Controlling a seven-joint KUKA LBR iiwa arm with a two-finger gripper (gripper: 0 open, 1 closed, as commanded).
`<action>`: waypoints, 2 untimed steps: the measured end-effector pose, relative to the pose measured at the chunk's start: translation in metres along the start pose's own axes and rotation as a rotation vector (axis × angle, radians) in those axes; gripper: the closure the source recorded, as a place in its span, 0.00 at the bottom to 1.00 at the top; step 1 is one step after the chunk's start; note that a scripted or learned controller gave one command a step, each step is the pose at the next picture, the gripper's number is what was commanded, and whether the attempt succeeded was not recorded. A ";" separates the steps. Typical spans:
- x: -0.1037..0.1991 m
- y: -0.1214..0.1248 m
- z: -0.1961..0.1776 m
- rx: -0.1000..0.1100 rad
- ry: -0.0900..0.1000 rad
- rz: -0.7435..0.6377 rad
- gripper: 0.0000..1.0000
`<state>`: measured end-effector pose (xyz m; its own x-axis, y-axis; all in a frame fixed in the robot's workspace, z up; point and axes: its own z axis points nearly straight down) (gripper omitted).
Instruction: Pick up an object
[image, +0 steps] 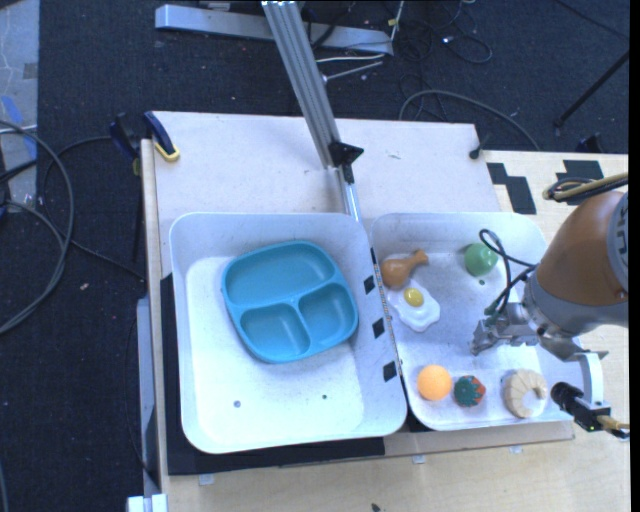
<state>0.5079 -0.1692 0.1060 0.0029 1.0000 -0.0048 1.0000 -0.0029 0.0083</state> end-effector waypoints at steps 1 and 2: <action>-0.005 -0.001 -0.062 0.003 0.003 -0.005 1.00; -0.013 0.009 -0.114 0.003 0.002 -0.006 1.00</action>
<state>0.5156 -0.1812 0.2203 -0.0026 1.0000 -0.0027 1.0000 0.0026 0.0058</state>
